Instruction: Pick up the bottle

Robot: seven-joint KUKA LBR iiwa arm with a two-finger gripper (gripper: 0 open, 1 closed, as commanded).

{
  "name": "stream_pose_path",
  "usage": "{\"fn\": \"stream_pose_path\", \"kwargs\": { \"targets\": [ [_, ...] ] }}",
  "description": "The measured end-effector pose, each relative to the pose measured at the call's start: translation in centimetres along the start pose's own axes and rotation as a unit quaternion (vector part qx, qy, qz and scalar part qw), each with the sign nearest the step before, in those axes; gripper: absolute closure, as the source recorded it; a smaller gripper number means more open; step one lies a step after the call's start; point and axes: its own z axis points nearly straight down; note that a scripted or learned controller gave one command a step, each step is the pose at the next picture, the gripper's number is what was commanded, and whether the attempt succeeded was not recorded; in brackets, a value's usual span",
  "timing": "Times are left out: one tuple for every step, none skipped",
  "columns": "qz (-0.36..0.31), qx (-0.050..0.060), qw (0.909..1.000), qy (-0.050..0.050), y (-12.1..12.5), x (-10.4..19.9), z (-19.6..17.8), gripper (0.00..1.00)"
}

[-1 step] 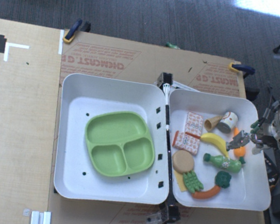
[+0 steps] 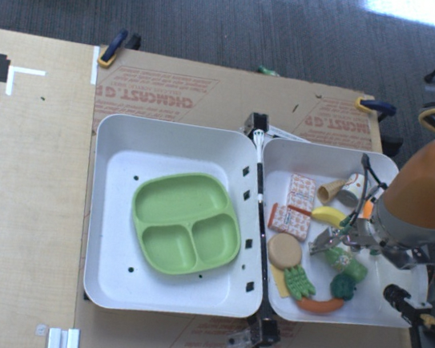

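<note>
Two bins sit side by side on the worktop (image 2: 18, 204). A tray (image 2: 186, 223) lies in the left bin (image 2: 109, 193). The right bin (image 2: 284, 159) holds toy food, with a carrot (image 2: 319, 305) at the front and a banana (image 2: 327, 215) farther back. The claw (image 2: 333, 241) is over the right bin.
</note>
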Motion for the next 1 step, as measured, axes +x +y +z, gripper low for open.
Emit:
{"fn": "stream_pose_path", "kwargs": {
  "targets": [
    [0.002, -0.001, 1.0, 0.0, 0.05, -0.07, -0.96, 1.0]
  ]
}}
